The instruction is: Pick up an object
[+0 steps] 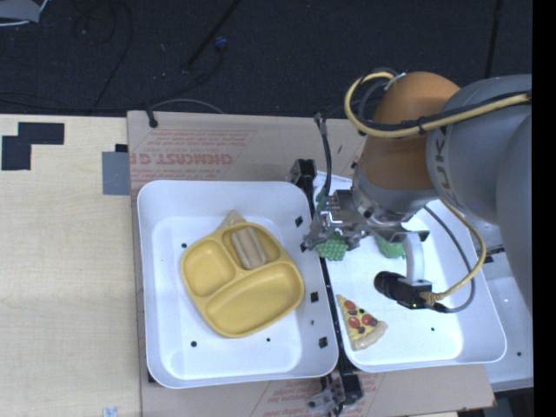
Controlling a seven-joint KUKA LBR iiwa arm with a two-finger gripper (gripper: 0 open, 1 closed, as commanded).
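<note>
Green toy (332, 248) sits at the gripper (334, 229), by the right bin's (486, 341) left wall.
Whether the gripper grasps it cannot be told; a pizza slice (360, 321) lies nearby.

Two white bins (165, 233): smooth plastic, slight sheen. Yellow divided tray (217, 307), left bin: glossy moulded plastic. Pizza slice (359, 321), right bin at 7 o'clock: matt, printed-looking top. Green piece (332, 248) at gripper (334, 228): rough, textured. Surface (61, 302): pale wood grain, matt. Cardboard (217, 150) under bins: matt brown, printed.
</note>
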